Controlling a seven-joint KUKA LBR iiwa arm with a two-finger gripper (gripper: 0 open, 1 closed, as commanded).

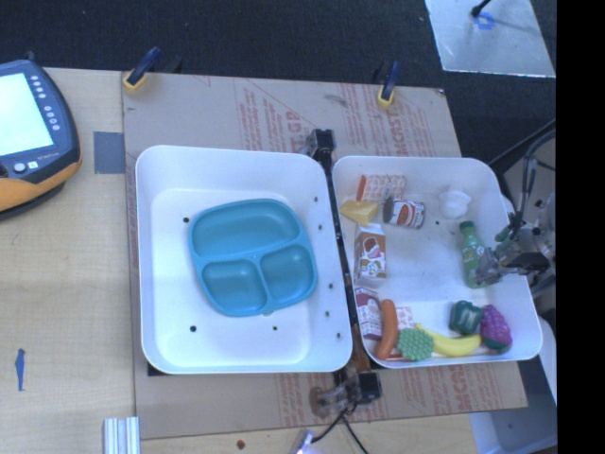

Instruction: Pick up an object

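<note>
The green bottle (470, 250) lies near the right wall of the right bin (444, 165), the object nearest the gripper (499, 261), which sits at that wall just beside the bottle's lower end. The finger state cannot be determined, and nothing is seen held. Judged step: approach to a grasp, not yet made; the next move calls for the fingers to straddle the bottle squarely before any lift. Along the bin's near edge lie a hot dog (387, 323), a broccoli piece (415, 342), a banana (452, 344), a dark green pepper (465, 316) and purple grapes (495, 327). A small can (406, 213) rests near the far edge. The left bin (151, 173) holds 1 blue divided tray (252, 255) at its centre.
</note>
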